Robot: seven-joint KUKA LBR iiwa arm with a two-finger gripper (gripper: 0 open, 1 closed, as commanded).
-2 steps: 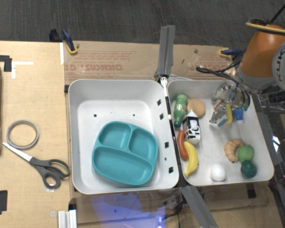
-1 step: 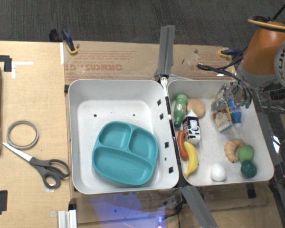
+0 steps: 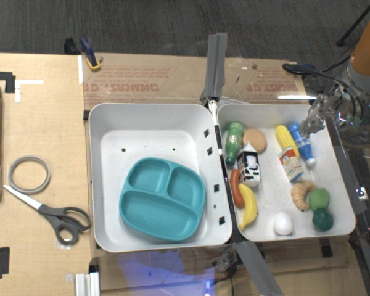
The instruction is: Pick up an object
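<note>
The right bin [image 3: 340, 165] holds several toy foods. A green bottle [image 3: 234, 138], a tan egg shape [image 3: 255, 139], a corn cob [image 3: 284, 136] and a blue bottle [image 3: 303, 144] lie along its far side. A black-and-white carton [image 3: 250, 166], a sausage [image 3: 235, 187], a banana [image 3: 250, 206] and a red-and-white packet [image 3: 291, 166] lie lower down. A croissant [image 3: 301, 194], a lime [image 3: 319, 198], a dark green ball [image 3: 322, 220] and a white egg [image 3: 283, 225] sit at the near right. My gripper [image 3: 312, 121] hangs over the bin's far right corner, just above and right of the blue bottle.
A teal divided plate [image 3: 163, 199] lies in the left bin [image 3: 148, 119]. On the bench to the left are scissors [image 3: 54, 214] and a tape roll [image 3: 29, 173]. Cables [image 3: 317, 73] run along the arm at the far right.
</note>
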